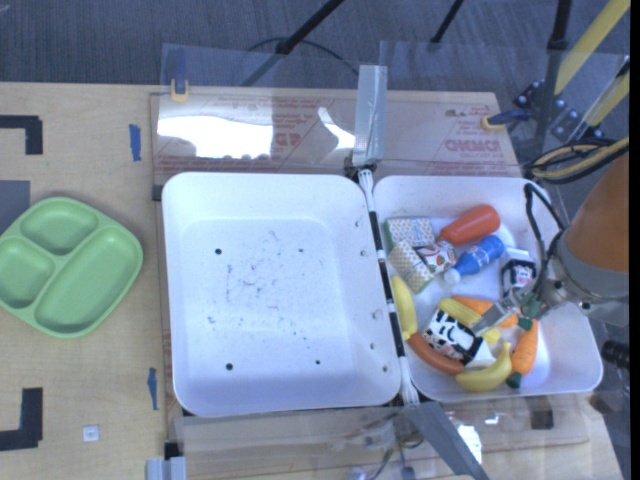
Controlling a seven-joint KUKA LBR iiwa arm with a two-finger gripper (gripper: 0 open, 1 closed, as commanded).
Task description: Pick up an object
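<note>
The right bin [570,368] holds a pile of toys. Among them are an orange-red bottle shape [470,224], a small blue bottle [478,256], a patterned box [413,249], a yellow banana [403,306], a black-and-white cow toy [455,336], a carrot [524,348] and a second banana [485,376]. My gripper [524,296] reaches in from the right and hangs low over the pile's right side, just above the carrot and beside the cow toy. I see nothing clearly held in it.
The left bin [270,298] sits beside the right one, with a raised divider [385,288] between them. A green divided plate [66,265] lies on the bench at far left. Clear plastic panels [300,118] stand behind the bins.
</note>
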